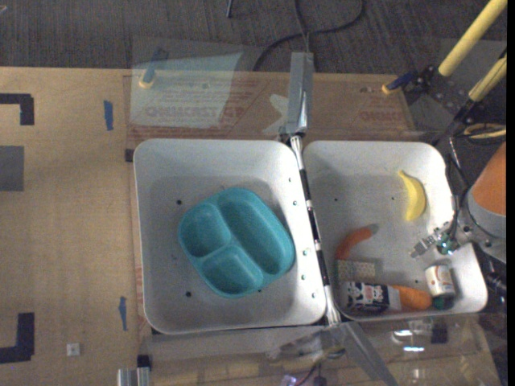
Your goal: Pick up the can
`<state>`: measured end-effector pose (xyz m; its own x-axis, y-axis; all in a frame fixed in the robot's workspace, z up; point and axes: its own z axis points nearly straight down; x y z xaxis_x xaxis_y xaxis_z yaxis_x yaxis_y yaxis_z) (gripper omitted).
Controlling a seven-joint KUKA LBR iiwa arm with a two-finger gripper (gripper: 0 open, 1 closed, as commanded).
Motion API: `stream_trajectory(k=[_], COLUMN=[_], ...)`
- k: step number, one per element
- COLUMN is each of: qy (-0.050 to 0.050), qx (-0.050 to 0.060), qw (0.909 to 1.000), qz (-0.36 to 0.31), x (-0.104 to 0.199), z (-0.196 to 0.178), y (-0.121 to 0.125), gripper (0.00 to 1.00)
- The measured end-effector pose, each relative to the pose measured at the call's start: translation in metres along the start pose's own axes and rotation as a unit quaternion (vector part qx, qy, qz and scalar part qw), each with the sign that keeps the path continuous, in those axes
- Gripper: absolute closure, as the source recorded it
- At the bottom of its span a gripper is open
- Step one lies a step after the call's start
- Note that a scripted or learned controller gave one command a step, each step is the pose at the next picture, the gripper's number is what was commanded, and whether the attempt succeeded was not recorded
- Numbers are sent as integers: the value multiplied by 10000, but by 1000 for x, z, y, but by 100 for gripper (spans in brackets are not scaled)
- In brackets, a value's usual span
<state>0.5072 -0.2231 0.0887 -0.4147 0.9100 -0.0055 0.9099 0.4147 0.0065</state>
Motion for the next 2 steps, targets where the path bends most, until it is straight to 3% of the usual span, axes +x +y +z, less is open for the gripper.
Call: stream_trajectory(k=[1, 2], qy=[-20, -20], qx=[-15, -17], qw=[9934, 9539], qz=[-1143, -3002], x=[1, -30], z=[-1, 0], y=[-5, 58], gripper=[100, 100])
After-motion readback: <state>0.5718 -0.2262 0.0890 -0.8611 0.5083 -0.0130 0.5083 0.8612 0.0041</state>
